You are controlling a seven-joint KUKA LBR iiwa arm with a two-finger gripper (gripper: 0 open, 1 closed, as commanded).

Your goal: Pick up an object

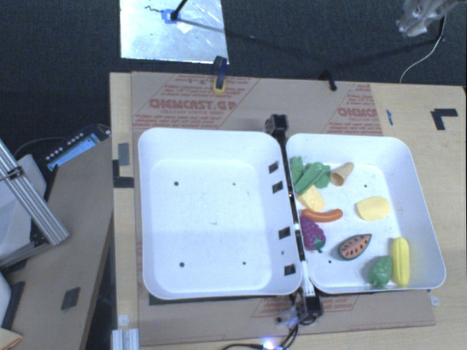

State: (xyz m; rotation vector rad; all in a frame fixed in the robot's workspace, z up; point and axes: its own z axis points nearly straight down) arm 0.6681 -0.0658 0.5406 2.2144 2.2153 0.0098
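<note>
One yellow plastic corn cob [400,261] lies with its long axis from twelve to six o'clock in the right white bin [422,195]; one orange toy sausage [322,215] lies three-to-nine. The grey gripper [421,12] sits at one o'clock; its grip state I cannot tell.

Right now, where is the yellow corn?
The yellow corn lies in the right bin, near its front right corner, right beside the green broccoli and just right of the brown oval toy.

Bins [211,141] smooth white plastic, slightly glossy; bench [306,97] matt, probably paper-faced board; toy food [400,259] glossy.
</note>
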